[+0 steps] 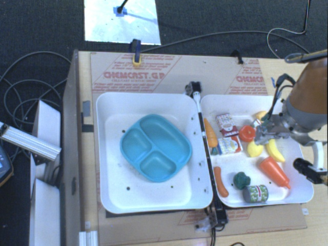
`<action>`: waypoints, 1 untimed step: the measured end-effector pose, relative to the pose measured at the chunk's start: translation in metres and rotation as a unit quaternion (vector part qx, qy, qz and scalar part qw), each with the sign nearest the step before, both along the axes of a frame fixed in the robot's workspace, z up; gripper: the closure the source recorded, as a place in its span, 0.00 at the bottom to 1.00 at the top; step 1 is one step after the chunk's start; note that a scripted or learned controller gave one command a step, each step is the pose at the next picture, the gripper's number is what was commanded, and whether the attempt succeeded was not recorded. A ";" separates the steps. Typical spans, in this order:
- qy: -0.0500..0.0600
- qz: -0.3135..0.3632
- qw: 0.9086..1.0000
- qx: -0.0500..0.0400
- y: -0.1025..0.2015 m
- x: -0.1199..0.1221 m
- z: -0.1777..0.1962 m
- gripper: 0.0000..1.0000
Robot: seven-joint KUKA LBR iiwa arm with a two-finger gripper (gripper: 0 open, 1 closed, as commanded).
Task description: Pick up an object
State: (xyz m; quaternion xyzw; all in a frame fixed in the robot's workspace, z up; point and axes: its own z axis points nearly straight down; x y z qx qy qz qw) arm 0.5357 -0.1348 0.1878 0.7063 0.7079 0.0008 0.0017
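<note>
Left bin point(110, 152): a blue divided plate point(155, 147), bare white floor all round. Right bin point(302, 188): carrot point(209, 133), small carton point(225, 124), red tomato point(247, 133), lemon point(254, 149), banana point(275, 150), orange cone-shaped piece point(275, 172), broccoli point(241, 179), can point(255, 193), sausage point(221, 181). Hand point(266, 132) low over tomato and lemon; cannot tell whether open or closed, nor whether touching. Crowded there, with open floor near the bin's upper edge.
</note>
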 end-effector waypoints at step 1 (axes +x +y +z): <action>0.001 0.000 1.000 0.000 0.000 0.000 0.000 0.00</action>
